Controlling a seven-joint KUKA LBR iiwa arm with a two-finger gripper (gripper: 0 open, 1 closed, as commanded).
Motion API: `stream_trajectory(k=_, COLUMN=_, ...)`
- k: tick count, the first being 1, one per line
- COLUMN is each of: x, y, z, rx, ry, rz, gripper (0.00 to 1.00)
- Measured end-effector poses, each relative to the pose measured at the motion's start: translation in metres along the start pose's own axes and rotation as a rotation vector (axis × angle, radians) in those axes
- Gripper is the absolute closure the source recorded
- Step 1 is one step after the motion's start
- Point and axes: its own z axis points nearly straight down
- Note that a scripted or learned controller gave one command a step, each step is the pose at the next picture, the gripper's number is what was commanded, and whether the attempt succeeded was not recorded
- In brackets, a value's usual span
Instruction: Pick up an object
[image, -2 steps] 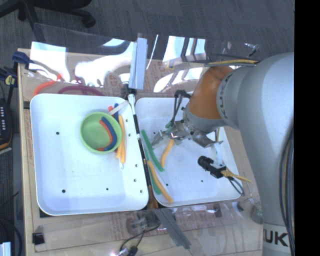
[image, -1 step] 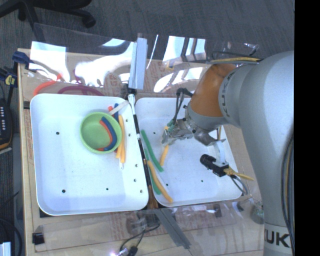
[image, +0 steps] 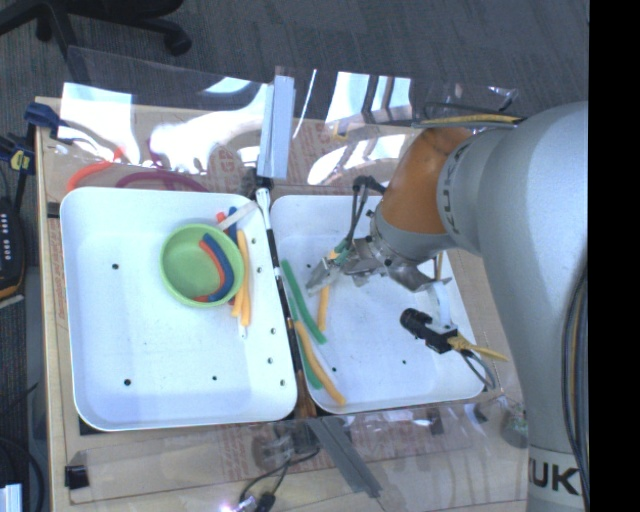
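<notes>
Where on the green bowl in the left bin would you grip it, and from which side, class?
On the green bowl, pinch the bare left rim from straight above, straddling the wall. It sits upright and open, likely too wide to span, and blue and red pieces plus orange sticks crowd its right side.

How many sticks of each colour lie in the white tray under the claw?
Thin green sticks: 2
Thin orange sticks: 2
Total: 4
</notes>
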Motion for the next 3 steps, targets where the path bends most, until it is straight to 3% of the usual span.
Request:
stream_trajectory(k=1, x=0.03, y=-0.007, z=0.006, rx=-0.015, ry=-0.004, rz=-0.112, gripper=0.0)
stream_trajectory(k=2, x=0.031, y=-0.006, z=-0.004, rx=-0.011, ry=0.001, rz=-0.119, gripper=1.0)
stream_trajectory(k=3, x=0.031, y=-0.006, z=-0.004, rx=-0.012, ry=0.0, rz=-0.119, gripper=0.0)
